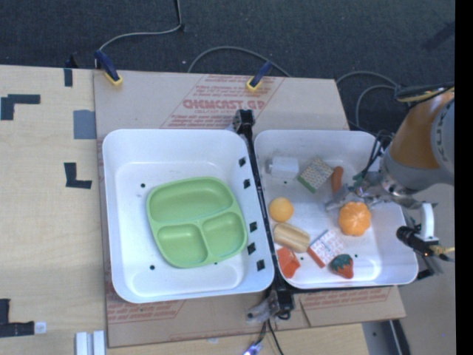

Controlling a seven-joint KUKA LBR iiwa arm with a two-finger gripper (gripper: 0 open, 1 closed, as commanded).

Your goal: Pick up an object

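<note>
The right bin (384, 272) holds several toy foods. An orange (355, 219) lies at the middle right, with a red sausage (338, 177) and a checkered box (315, 174) behind it. A white bottle (281, 166) is at the back left. A small yellow ball (281, 210), a bread roll (291, 236), a red pepper (287, 261), a red-and-white carton (325, 247) and a strawberry (341, 266) fill the front. My gripper (348, 196) hangs low just behind and left of the orange, beside the sausage. Nothing is visibly lifted.
The left bin (118, 161) holds a green divided plate (196, 220). A black divider (255, 198) separates the bins. The arm's orange band (421, 135) and wrist overhang the right bin's right wall. Cables (222, 50) and clamps lie behind the bins.
</note>
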